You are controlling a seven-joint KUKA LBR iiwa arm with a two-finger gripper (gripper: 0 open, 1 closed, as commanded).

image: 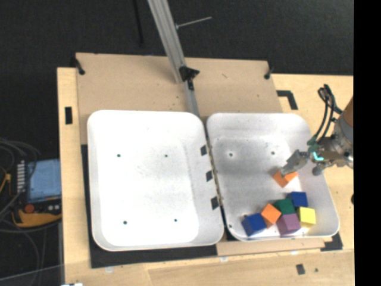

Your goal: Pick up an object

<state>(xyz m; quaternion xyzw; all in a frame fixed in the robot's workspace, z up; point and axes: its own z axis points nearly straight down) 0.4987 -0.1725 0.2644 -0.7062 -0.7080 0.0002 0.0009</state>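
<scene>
While the grey arm reached in from the right edge, its two-finger gripper (pixel 296 162) stood low over the right-hand shallow white plastic bin (pixel 250 133), its tip touching or just above a small orange cube (pixel 284 177) that lay apart from the rest. Whether the gripper was open or closed could not be told at this size, nor whether the cube sat between its tips; no grasp was therefore entered as made. Remaining stock, clustered in the near right corner of the same bin: one blue cube (pixel 254 223), one second orange cube (pixel 271 213), one green cube (pixel 285 206), one purple cube (pixel 289 223), one yellow cube (pixel 307 215), one further blue cube (pixel 299 198), several touching. The left-hand shallow white plastic bin (pixel 149 177) held no blocks. Both bins rested side by side on the pale wooden counter (pixel 172 76). Status, as judged: approach to the lone orange cube apparently complete; closing and lifting apparently outstanding.
</scene>
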